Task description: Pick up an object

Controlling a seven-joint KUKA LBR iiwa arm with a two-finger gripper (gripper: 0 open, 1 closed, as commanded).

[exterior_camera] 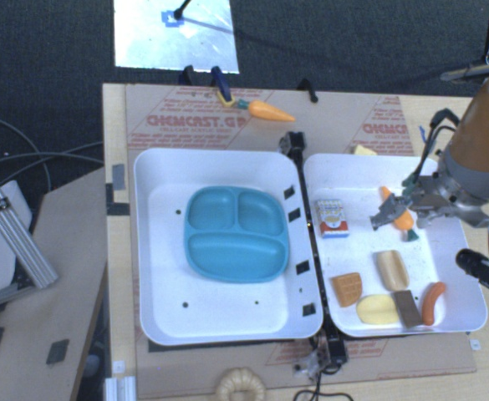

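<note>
A: How many bins are on the worktop [185,111]?

B: Two white ones side by side. The left bin [156,224] carries one blue divided plate [234,232]. The right bin [457,249] has the toy food.

A: Count the food.

B: Taking the plate as the landmark: just right of it, across the divider, one small red, white and blue carton [332,218]. Farther right and lower, one tan cracker [348,288], one yellow lump [377,309], one bread roll [392,269], one dark brown bar [408,307] and one sausage [432,302]. One pale yellow bit [364,149] sits at the bin's top rim. One carrot [265,111] lies above the plate, outside both bins.

A: And the pincer?

B: It [394,215] is well right of the plate, over the right bin. A small orange piece [403,218] with a green tip sits right at it. I cannot tell whether the piece is gripped or how wide the pincer stands.
</note>
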